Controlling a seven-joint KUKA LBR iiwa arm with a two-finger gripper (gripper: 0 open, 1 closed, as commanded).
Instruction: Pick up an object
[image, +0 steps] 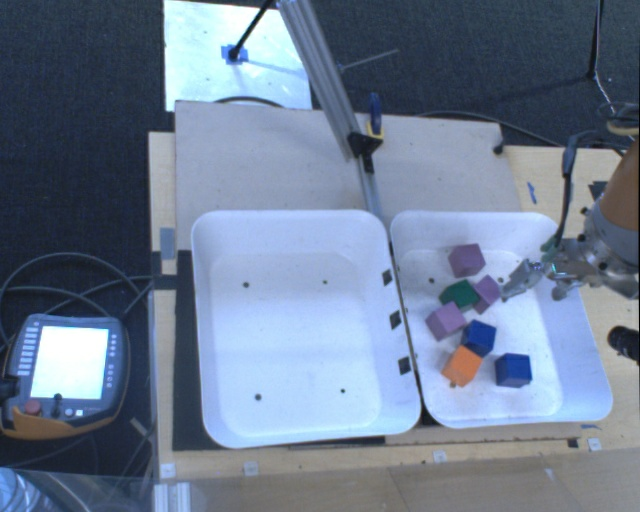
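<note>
**White bins, coloured cubes, arm coming in from the right**

White plastic is most of what you get from the overhead camera: two shallow bins side by side on the desk (440, 150). The left bin (215, 240) has only a few small dark dots on its floor. The right bin (590, 390) has all the blocks, clustered around the middle.

Going through the pile: a purple cube (466, 260) sits furthest back. Just in front of it a green cube (459, 294) is tucked against a second purple cube (487, 292), and they look like they're touching. A third purple cube (446, 320) lies just forward of the green one. Then there's a blue cube (480, 336) right next to an orange cube (462, 366), and another blue cube (513, 370) a bit apart, nearest the front right of the bin.

The end effector (522, 278) pokes in over the right bin from the right side, metal fingers pointing left, tips just beside the second purple cube. Nothing is between the fingers as far as I can see, but it's too small and blurry to say if they're spread or closed, so can't tell.

Other stuff: a teach pendant (65, 372) with a bright screen on the floor at the left, and a metal pole (325, 80) slanting across the top down to a clamp (365, 140) at the back of the desk.
</note>
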